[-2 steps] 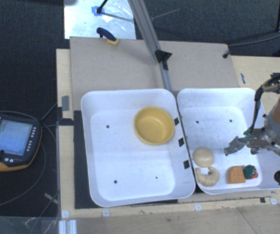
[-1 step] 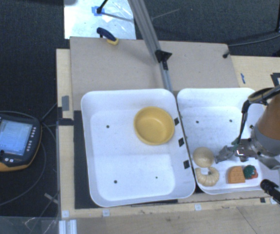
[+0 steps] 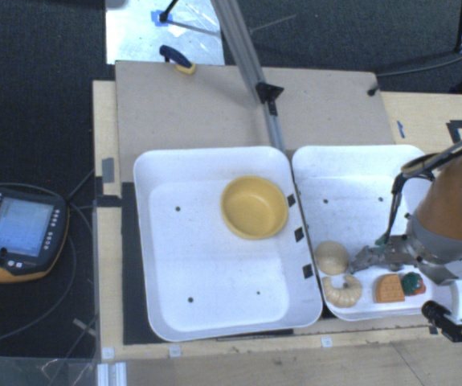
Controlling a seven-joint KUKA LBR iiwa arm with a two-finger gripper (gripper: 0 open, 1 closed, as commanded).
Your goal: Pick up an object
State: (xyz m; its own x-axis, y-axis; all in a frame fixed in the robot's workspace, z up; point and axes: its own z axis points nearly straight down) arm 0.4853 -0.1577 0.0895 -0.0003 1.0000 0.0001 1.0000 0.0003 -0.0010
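Left bin: 1 yellow bowl, far right part. Right bin, near edge: beige ball, pale ring touching it, orange block, green-red toy. Jaws low, just right of ball; released or clenched, can't tell.

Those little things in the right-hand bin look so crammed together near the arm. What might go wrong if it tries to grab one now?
1. The round beige ball, the pale ridged croissant-shaped piece and the orange square block lie close together, so the gripper may nudge neighbours or catch two.
2. They sit near the right white bin's front wall, which may block a clean descent.
3. The small green and red item is partly hidden under the arm.
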